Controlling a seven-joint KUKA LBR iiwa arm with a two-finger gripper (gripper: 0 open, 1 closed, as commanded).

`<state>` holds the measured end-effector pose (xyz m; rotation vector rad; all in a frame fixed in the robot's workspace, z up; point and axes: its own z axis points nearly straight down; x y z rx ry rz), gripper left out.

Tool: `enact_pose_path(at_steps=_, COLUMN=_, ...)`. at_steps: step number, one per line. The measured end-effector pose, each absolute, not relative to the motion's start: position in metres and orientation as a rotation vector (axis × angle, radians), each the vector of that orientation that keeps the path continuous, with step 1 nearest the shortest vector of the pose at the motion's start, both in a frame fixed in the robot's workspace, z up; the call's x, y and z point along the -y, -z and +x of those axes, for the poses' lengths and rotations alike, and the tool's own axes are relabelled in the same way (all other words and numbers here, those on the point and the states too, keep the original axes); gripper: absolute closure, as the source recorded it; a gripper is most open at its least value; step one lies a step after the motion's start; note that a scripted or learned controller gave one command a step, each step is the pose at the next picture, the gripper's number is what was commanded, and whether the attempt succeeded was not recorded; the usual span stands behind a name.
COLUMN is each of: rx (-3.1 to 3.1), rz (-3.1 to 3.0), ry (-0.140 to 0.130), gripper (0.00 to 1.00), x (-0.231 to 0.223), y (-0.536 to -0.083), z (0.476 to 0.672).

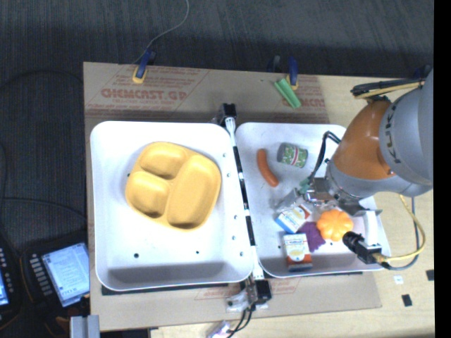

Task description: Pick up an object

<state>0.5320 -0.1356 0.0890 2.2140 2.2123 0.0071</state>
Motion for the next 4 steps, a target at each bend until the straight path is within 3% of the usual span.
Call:
enact_pose_path(at_steps=1, rx=-2.21, rz=2.212, ry=-0.01, gripper=1.0, x=0.136, y=-0.1, z=0.534)
enact_pose_path(at_steps=2, rx=-2.222, rz=2.218, ry=-0.003, gripper=1.0, x=0.062, y=-0.207, z=0.537)
enact_pose_path(at_steps=3, rx=-2.222, rz=2.22, ry=0.0, gripper=0.0, x=0.062, y=-0.207, z=0.537)
enact_pose_path(at_steps=4, rx=-2.222, rz=2.224, ry=0.006, gripper=0.0, x=0.097, y=-0.118, z=0.558)
